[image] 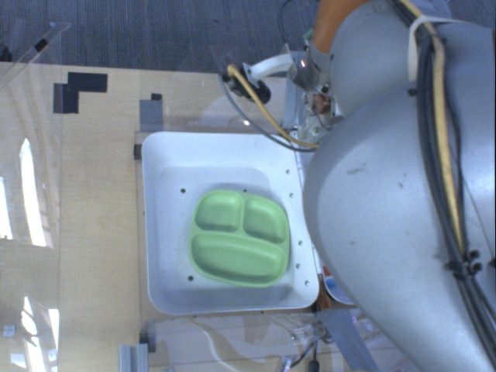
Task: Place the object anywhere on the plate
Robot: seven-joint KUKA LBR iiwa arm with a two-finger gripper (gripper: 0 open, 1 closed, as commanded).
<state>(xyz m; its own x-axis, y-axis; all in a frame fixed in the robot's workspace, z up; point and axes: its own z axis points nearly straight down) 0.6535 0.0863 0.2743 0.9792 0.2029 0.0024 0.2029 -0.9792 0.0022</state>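
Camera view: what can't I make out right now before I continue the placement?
- Right bin: almost wholly behind the grey arm; a small sliver shows.
- The object to place: not identifiable; the arm covers that side.
- Green plate in the left bin: fully visible, three compartments.

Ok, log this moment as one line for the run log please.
arm: over right bin, blocking it | plate: green, three compartments, nothing on it, in left bin | object: not placed yet
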